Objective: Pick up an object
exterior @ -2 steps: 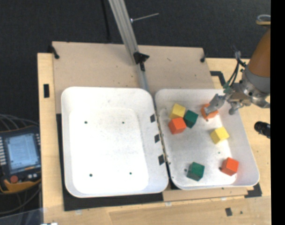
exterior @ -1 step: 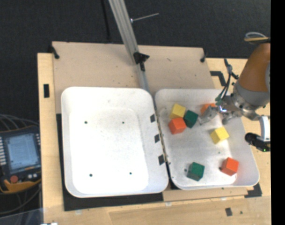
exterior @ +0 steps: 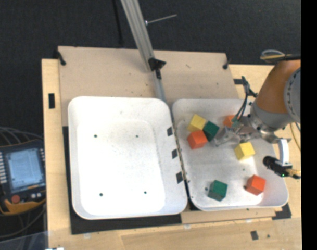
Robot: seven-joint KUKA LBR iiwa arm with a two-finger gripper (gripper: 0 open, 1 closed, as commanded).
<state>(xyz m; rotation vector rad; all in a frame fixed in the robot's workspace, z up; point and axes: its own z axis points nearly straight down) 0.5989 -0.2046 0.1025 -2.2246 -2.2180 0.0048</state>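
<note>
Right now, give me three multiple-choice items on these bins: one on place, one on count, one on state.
1. Where do the blocks lie?
A. left bin
B. right bin
C. on the bench

2. How many green blocks are there?
A. one
B. two
C. four

3. How does the pincer stand?
A. high above the left bin
B. parked off the bench
C. low in the right bin among the blocks

Answers:
1 B, every block lies in the right bin.
2 B, a green block lies by the yellow block and another green block near the front wall.
3 C, the pincer sits low between the upper blocks.
</note>
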